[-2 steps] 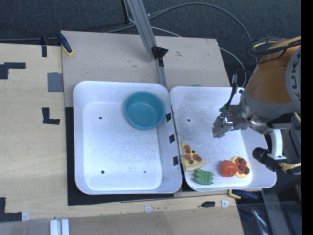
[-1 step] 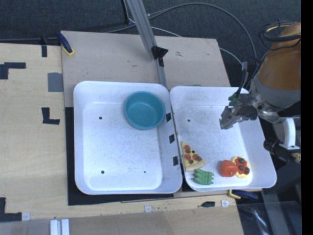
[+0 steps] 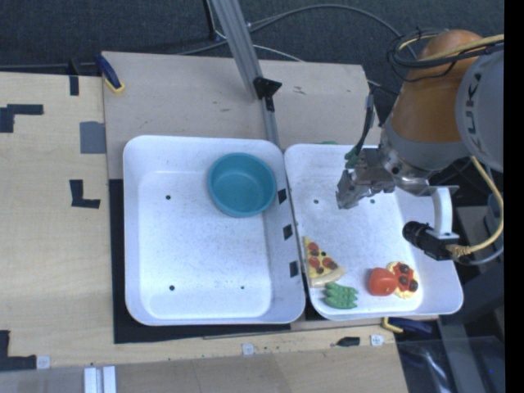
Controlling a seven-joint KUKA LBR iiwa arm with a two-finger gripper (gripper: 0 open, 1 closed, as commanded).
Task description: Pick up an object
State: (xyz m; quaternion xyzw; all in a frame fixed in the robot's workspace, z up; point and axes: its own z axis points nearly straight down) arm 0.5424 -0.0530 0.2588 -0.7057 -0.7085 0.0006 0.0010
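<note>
Open floor in both bins; clutter only along the right bin's near edge.

The left bin [image 3: 155,244] is bare white floor except for the blue bowl [image 3: 241,184] at its far right corner, close to the raised rims where it meets the right bin [image 3: 372,236]. There the gripper [image 3: 350,196] hangs over the far half, its arm [image 3: 434,97] filling the far right side. The middle floor is free. Along the near edge lie a pizza slice [image 3: 319,262] and green toy [image 3: 341,296] by the left wall, and a red tomato [image 3: 381,282] touching a yellow piece [image 3: 404,278], a narrow gap between the pairs.
</note>
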